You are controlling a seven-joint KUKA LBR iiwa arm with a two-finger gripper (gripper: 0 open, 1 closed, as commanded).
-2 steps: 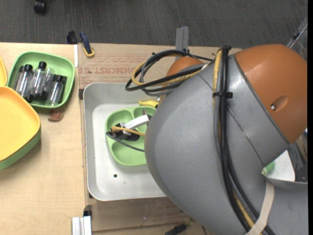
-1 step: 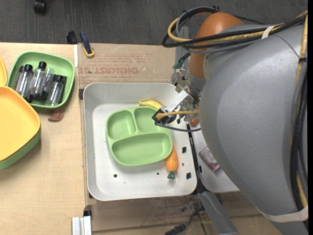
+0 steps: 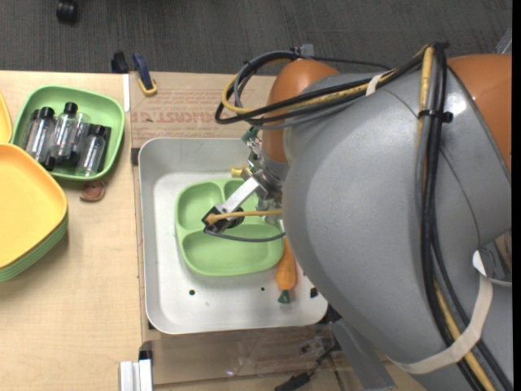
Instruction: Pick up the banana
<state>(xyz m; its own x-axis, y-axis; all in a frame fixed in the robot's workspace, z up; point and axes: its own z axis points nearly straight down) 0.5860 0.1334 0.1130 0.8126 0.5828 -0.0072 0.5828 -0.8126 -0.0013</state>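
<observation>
One thing cannot be told: where the banana lies, since the grey arm covers much of the white bin (image 3: 163, 300). The gripper (image 3: 260, 182) hangs over that bin, and whether it is wide or narrow cannot be told either. Just beside and below it sits a green divided plate (image 3: 195, 208). An orange carrot (image 3: 286, 269) lies near the gripper, at the plate's edge. Well apart from the gripper, on the counter (image 3: 81, 316), stand a green tray (image 3: 107, 111) of vials (image 3: 65, 135) and stacked yellow plates (image 3: 28, 210).
</observation>
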